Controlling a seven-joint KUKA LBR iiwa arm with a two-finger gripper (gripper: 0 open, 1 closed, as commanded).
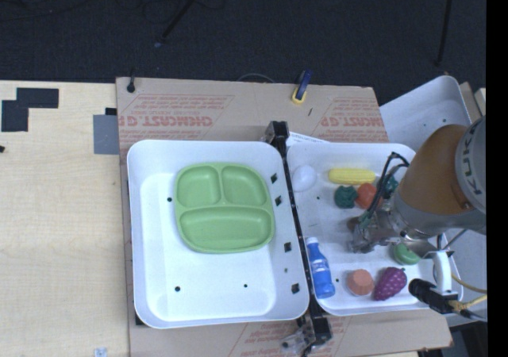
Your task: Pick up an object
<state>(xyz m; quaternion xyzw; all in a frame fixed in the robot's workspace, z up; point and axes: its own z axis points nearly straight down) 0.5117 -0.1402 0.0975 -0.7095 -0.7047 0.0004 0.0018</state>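
Note:
My gripper is low in the right bin, near its middle, below the arm's orange band. Just above it lie a dark green toy, an orange-red toy and a yellow banana. A blue bottle lies to its lower left along the bin's left wall. Near the front wall sit a salmon ball and a purple grape bunch. A green piece peeks out from under the wrist. Nothing shows in the gripper's grasp.
The left bin holds a green divided plate. A white rounded object rests at the right bin's upper left. A black divider runs between the bins. Cardboard lies under both.

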